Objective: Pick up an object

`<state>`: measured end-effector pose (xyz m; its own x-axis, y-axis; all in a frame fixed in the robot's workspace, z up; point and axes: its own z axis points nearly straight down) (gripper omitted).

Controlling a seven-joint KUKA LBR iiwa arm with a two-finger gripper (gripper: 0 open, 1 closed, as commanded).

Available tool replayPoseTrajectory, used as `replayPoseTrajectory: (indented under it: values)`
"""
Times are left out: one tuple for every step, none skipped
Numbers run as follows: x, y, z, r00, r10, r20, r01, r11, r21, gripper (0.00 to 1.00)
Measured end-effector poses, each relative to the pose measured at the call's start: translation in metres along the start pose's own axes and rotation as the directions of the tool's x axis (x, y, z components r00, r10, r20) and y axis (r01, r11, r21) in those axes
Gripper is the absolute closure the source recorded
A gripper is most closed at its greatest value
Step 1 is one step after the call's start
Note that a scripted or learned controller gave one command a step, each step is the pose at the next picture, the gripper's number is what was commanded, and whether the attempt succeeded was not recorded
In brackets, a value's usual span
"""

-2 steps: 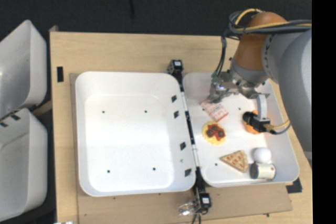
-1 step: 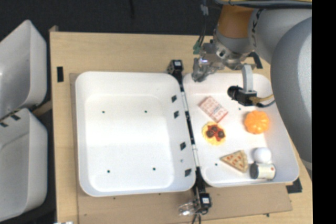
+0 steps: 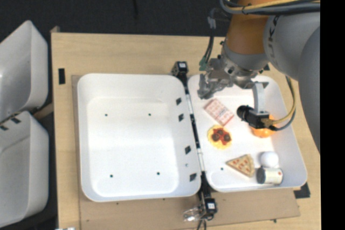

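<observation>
Arm pose: you see the grey arm entering from the right edge of the view, its orange band above the far side of the right white bin. The wrist points down and toward the divide between the two bins. The gripper sits low over the right bin's far left corner, close to the wall shared with the left white bin. You cannot tell from this angle whether the gripper is open or closed, and nothing visibly sits in it.

Objects, all in the right bin:
- pink-and-white flat rectangular packet: nearest to the gripper, just beside it on the near-right side, lying flat and turned at a slant. Contact cannot be confirmed.
- round yellow disc with dark red blobs on top: directly nearer the camera than the packet, apart from the gripper.
- tan triangular wedge: further toward the near edge.
- white ball and white short cylinder with a dark end: close together in the near right corner, well apart from the gripper.
- small orange item: toward the right wall, partly hidden.

Both bins rest on the pale wooden bench.
</observation>
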<state>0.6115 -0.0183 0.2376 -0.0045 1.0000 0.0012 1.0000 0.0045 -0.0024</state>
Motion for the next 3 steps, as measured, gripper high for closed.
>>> replayPoseTrajectory:
  values:
    - [0.068, -0.042, -0.081, 1.0, -0.005, -0.001, 0.005, 1.0, -0.005, 1.0]
    - [0.135, -0.069, -0.175, 1.0, -0.007, -0.002, 0.007, 1.0, -0.009, 1.0]
    - [0.065, -0.1, -0.074, 1.0, 0.012, 0.006, -0.012, 1.0, 0.011, 1.0]
